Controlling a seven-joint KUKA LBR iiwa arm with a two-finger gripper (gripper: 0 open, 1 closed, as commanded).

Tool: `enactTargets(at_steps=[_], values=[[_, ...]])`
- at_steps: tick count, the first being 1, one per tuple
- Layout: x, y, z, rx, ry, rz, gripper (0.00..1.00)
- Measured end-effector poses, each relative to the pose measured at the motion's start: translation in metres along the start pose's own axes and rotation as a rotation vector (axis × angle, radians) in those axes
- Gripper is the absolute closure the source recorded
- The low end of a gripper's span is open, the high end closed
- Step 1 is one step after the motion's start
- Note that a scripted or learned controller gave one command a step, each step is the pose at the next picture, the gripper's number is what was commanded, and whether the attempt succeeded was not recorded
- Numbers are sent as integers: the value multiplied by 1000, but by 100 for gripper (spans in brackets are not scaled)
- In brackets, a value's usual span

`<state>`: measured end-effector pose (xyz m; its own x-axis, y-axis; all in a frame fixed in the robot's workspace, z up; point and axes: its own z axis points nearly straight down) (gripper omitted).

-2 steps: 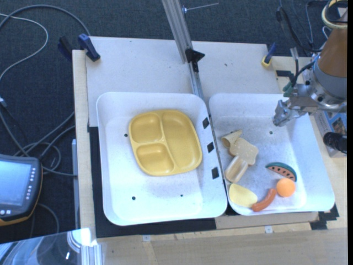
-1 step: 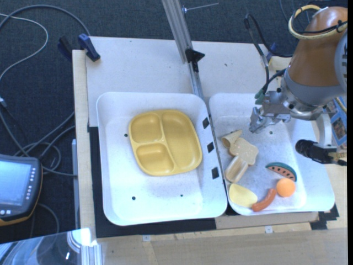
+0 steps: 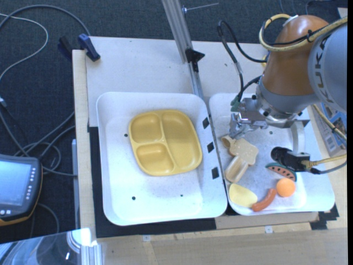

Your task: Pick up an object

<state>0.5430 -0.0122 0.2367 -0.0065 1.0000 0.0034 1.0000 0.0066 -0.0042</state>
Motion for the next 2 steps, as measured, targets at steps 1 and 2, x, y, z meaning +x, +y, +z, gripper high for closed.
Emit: enactTargets(at_steps=[1,2], values=[[56,-14,-8,-1,1,-1,100],[104,-22,-8,-1,-1,0,100]])
